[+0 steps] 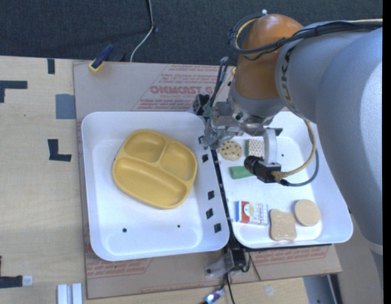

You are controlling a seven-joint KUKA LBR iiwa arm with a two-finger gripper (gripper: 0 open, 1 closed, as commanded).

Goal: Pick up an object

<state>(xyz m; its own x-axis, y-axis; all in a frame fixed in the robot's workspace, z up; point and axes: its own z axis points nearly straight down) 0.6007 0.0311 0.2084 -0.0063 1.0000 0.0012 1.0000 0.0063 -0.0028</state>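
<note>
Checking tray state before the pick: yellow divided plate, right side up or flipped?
Right side up. The yellow divided plate shows its raised dividers and hollow compartments, lying flat in the left bin.

There are two white bins, one yellow divided plate, two round cookies, one toast slice, one small carton, and one green piece.
</note>
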